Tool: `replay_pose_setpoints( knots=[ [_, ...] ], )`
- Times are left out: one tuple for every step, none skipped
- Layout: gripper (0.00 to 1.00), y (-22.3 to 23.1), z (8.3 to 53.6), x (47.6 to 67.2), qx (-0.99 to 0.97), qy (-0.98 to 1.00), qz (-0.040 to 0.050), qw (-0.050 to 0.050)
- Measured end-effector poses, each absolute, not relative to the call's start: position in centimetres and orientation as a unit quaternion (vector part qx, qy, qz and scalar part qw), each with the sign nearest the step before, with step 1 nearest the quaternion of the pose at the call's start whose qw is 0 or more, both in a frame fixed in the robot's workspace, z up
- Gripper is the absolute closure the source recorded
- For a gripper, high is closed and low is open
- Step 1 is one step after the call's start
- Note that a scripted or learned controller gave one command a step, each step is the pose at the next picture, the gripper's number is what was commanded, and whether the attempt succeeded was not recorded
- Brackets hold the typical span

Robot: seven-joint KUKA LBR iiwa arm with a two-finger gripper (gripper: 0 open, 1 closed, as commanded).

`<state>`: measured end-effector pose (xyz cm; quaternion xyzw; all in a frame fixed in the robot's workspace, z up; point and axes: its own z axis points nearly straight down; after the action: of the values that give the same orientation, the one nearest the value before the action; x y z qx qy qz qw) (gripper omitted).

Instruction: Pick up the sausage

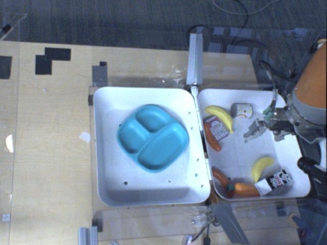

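Pick not started: sausage (212,137) lies untouched by left wall of right bin (286,195), partly under a small packet (218,129) beside a banana (220,116), w/ gripper (259,127) hovering apart, fingers spread & empty.

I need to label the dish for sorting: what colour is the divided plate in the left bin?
The divided plate is light blue, clearest in the camera view.

Grey arm (306,117) with a broad orange band; pale metallic fingers (254,130); black cables nearby.
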<state>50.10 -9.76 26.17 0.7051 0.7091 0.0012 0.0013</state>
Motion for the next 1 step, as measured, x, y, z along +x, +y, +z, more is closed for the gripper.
replay_pose_setpoints(
  knots=[
    [0.0,-13.39,11.72,48.76,0.671,0.741,0.0009,0.001]
  ],
)
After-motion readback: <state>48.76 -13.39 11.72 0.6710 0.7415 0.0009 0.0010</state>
